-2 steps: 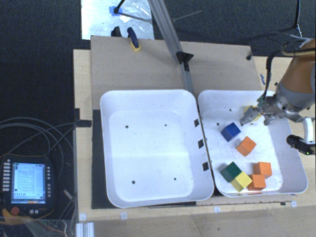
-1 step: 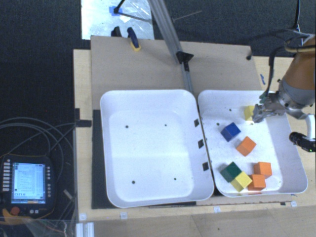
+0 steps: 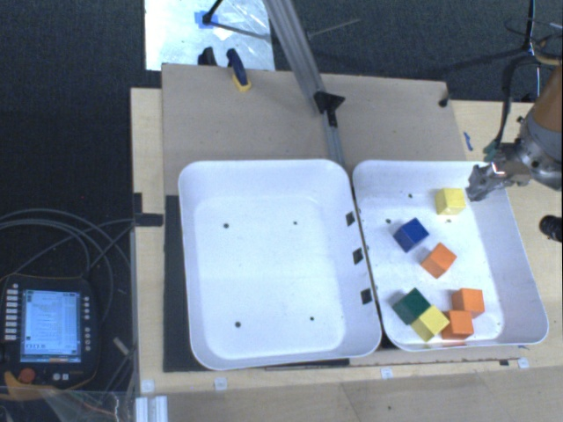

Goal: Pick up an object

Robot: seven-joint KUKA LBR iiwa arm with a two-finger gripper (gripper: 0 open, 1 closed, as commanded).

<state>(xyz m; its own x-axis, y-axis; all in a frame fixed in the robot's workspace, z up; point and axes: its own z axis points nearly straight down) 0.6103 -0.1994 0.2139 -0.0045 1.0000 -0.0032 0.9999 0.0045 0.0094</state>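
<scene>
Camera view, from above at a slant: two white bins side by side on the bench, the left bin bare of blocks, the right bin carrying seven. Yellow block near the far right corner of that bin; blue block and an orange block toward the middle; a dark green block, a second yellow block and two more orange blocks clustered at the near edge. Gripper low over the bin's far right rim, just beside the first yellow block, reaching in from the bench's right edge. State of the jaws: cannot tell, too small and dark. Nothing visibly held. Probably the approach step, with that yellow block the likeliest target. Next move likely calls for shifting slightly over the block, descending, then closing on two opposite faces.
</scene>
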